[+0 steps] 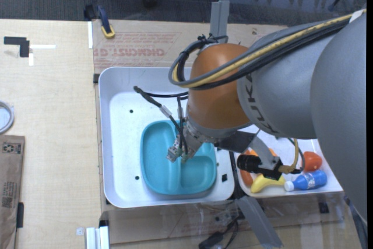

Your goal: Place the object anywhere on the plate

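The robot's broad grey arm [315,79] and its orange band [218,87] cover most of the scene to the right of the blue plate [160,157], hiding the far right corner of the left bin [116,125] and nearly all of the right bin [291,189]. The gripper [178,151] hangs low over the plate, near its middle and toward its right side; it is small and dark against the blue, and whether its tips are spread or closed cannot be made out, nor can anything be seen clearly held between them. A greyish speck shows at the tip, but it is too blurred to tell whether it is part of the tool or a separate thing. Right of the plate, in the visible strip of the right bin, lie several toys partly covered by the arm: an orange piece [252,161], a yellow piece [265,182], a blue and white bottle [306,181] lying on its side, and a red-orange ball [312,160]. Which of these is the object to be moved cannot be told; none of them is on the plate. The plate sits toward the near right part of the left bin, its near edge just beside the bin's near wall. Left of the plate and beyond it, the bin floor is bare white, giving open room. A black cable [152,99] loops over the bin beyond the plate.
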`<state>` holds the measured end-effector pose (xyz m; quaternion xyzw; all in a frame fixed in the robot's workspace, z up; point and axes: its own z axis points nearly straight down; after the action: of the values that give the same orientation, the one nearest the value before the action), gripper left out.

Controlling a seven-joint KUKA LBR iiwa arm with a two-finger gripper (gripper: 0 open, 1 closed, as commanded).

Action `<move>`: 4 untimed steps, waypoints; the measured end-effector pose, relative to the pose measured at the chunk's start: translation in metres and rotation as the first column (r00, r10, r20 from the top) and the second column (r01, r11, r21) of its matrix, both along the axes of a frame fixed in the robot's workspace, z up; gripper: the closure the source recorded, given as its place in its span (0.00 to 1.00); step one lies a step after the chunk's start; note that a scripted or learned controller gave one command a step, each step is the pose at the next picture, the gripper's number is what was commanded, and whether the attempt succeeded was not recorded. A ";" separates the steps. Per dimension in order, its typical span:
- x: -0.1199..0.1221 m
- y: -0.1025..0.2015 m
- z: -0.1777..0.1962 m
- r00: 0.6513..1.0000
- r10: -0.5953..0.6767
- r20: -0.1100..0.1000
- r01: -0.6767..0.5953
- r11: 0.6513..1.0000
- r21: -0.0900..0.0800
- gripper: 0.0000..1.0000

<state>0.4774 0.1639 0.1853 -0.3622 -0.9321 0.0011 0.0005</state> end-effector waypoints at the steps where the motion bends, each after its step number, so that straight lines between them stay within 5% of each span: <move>1: 0.001 -0.002 0.008 1.000 -0.004 -0.001 0.004 1.000 -0.001 1.00; 2: 0.000 0.027 0.064 0.955 -0.295 0.000 0.295 0.955 -0.001 1.00; 4: 0.000 0.044 0.004 0.974 -0.226 -0.002 0.226 0.974 -0.003 1.00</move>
<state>0.4770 0.2074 0.1895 -0.4661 -0.8848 0.0027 0.0012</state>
